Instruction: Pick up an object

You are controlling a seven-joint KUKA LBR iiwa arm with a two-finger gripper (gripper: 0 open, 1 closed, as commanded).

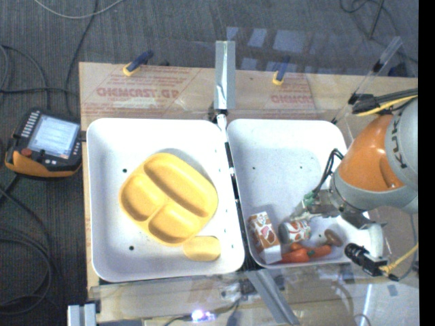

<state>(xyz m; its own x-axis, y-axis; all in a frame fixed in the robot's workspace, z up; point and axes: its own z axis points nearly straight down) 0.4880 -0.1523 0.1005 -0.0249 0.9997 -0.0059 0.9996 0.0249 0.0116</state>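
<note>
The pincer (314, 212) is low in the right bin (285, 155), among small objects (292, 240) at the bin's near edge. I cannot tell if it is open or closed. Nothing looks lifted yet, so grasping and raising are still left.

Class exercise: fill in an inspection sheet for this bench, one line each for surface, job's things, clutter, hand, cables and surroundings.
Surface: wooden bench bearing left bin and right bin.
Job's things: yellow divided tray and yellow block in left bin; small carton, red item in right bin.
Clutter: nothing seen.
Hand: hand low over the right bin's near corner; fingers unclear.
Cables: white cable on the floor.
Surroundings: pendant left of bench.
</note>
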